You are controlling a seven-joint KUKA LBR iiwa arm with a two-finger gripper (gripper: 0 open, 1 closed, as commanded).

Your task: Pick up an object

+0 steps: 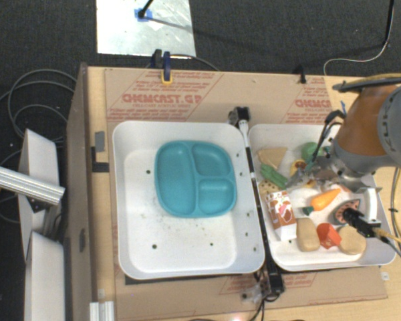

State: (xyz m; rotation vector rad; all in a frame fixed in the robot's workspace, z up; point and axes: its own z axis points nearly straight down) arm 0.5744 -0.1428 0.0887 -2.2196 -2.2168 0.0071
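Grey arm (381, 129) cut off at right edge, gripper (315, 174) low over cluttered right bin (381, 259) among an orange carrot-like piece (326, 198), green pieces (274, 176) and tan lumps (307, 235), grip state impossible to tell, teal divided plate (194, 179) in left bin (137, 246).

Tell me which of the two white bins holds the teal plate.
The left bin holds the teal plate; the right bin holds a jumble of small toy foods instead.
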